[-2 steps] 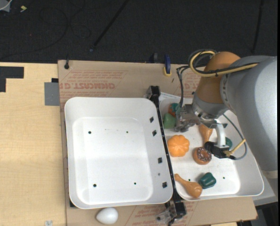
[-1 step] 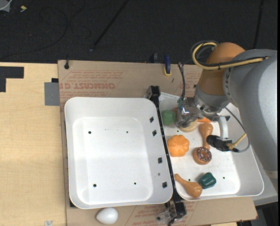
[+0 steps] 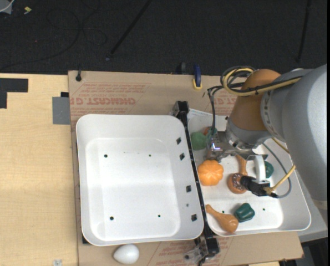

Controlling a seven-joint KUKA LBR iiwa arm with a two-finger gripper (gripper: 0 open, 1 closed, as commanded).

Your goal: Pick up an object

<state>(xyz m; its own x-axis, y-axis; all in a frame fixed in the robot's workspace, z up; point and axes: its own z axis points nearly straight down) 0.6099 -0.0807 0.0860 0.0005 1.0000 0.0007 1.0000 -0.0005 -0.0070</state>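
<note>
- While the arm is bent over the right bin, the pincer is seen low among the objects there. Whether it is released or clenched cannot be told, since it is masked by the wrist. No object is seen to be held.
- Just beside the pincer, on the side away from the arm, a pale green object is found against the bin's inner wall.
- Just beside it on its camera-ward side, an orange pumpkin-shaped toy is set. This is judged the likeliest target, being round, unobstructed and closest.
- Near the pincer, further toward the camera and the arm, a brown ring-shaped piece is laid, with yellow cable looped close by.
- Further toward the camera, a dark green pepper and a tan gourd are placed close together by the bin's near rim.
- Well apart from the pincer, beyond the black divider, the left bin is seen.
- Farthest off, past that bin's near corner, a white egg is left on the bench.
- The step in hand is judged to be the reach into the pile, with the grasp not yet confirmed.
- For the next move, the pincer would need to be centred over one object, lowered around it, closed, and then raised straight up so that neighbouring pieces are not dragged along.
</note>
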